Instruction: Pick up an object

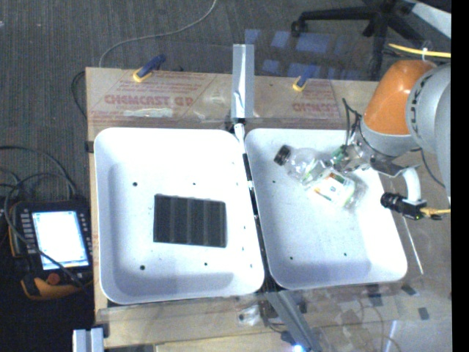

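I see the arm (410, 108) reaching in at the upper right of the frame, its orange band over the far edge of the right bin (330, 262). The gripper (353, 156) sits low near that bin's upper right corner, right against a clear plastic bottle (319, 169) with a dark cap (281, 155) pointing toward the frame's left. I cannot tell how far the hand is spread or whether it has hold of anything; the crinkled plastic hides it. The bottle lies on its side in the upper part of the right bin. In the left bin (124, 196), a dark ribbed rectangular pad (189, 221) lies flat near the middle.
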Controlling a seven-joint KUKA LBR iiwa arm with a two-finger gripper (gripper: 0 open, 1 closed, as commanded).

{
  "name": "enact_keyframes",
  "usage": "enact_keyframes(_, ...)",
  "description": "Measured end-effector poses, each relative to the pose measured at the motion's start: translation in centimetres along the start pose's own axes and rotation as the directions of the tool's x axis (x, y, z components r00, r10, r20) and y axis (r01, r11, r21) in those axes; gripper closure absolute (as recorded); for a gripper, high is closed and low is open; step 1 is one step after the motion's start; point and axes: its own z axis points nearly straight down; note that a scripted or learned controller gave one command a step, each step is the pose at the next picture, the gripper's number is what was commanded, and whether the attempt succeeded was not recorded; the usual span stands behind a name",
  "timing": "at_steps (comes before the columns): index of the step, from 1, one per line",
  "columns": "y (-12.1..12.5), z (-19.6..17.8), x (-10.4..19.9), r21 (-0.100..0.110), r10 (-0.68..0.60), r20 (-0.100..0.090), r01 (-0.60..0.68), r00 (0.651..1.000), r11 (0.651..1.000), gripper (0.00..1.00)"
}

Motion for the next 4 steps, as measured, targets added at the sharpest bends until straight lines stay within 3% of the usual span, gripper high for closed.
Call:
enact_keyframes(1, 0.2, 0.04, -0.33, 0.006, -0.003, -0.01, 0.003, 1.0, 1.0, 0.0)
enact_keyframes(3, 0.09, 0.25, -0.47, -0.009, -0.097, -0.008, 0.097, 0.995, 0.995, 0.0)
enact_keyframes(4, 0.48, 0.32, -0.71, 0.0, -0.11, -0.017, 0.111, 0.994, 0.994, 0.0)
